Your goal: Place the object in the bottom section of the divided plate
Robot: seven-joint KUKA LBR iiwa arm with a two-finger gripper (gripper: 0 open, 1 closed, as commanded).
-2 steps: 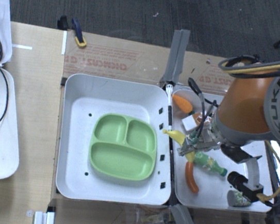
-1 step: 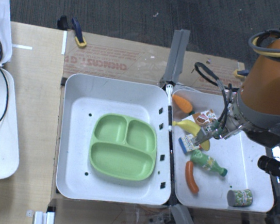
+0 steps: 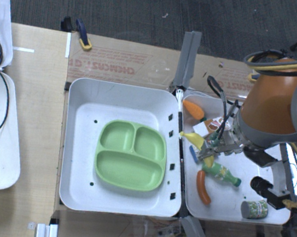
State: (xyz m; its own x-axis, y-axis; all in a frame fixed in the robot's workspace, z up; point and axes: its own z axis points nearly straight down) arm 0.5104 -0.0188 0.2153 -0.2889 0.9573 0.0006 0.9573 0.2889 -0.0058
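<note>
A light green divided plate (image 3: 129, 168) lies in the left bin (image 3: 77, 149), its large bottom section facing the near edge and two smaller sections behind it. My gripper (image 3: 208, 150) hangs low over the left part of the right bin (image 3: 222, 213), among a cluster of toys. Just under and beside it are a yellow banana-like piece (image 3: 192, 138), a small blue piece (image 3: 193, 153) and a green bottle with a yellow cap (image 3: 222, 173). The arm's body hides how the gripper meets them.
In the right bin there are also an orange carrot-like toy (image 3: 194, 110) at the back, a red sausage (image 3: 203, 187) near the front, a small can (image 3: 255, 209) at the front right, and a white and red packet (image 3: 214, 123). A grey divider post (image 3: 188, 55) stands between the bins.
</note>
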